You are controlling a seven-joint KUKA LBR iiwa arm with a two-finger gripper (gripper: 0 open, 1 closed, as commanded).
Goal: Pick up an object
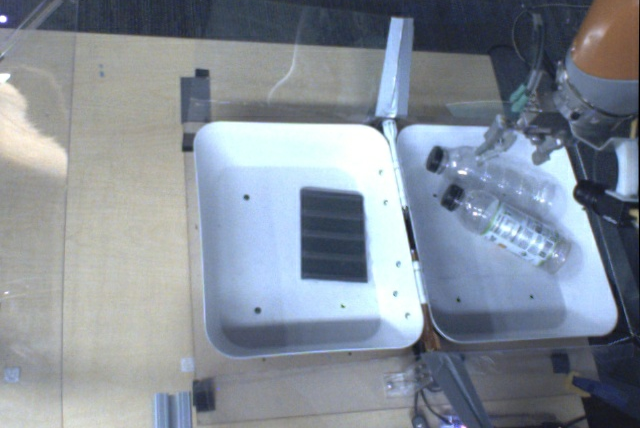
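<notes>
Your right bin is crowded by two clear bottles lying near its back; its front floor lies open, as does the left bin around the dark pad.

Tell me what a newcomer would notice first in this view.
Two clear plastic bottles lie side by side in the right bin, one nearer the far wall, the other nearer the middle. The arm's pincer hangs over the far bottle at the bin's far right. In the left bin a dark ribbed pad lies flat at the centre.

Grey arm entering from right, orange band above wrist, end effector lowered
</notes>
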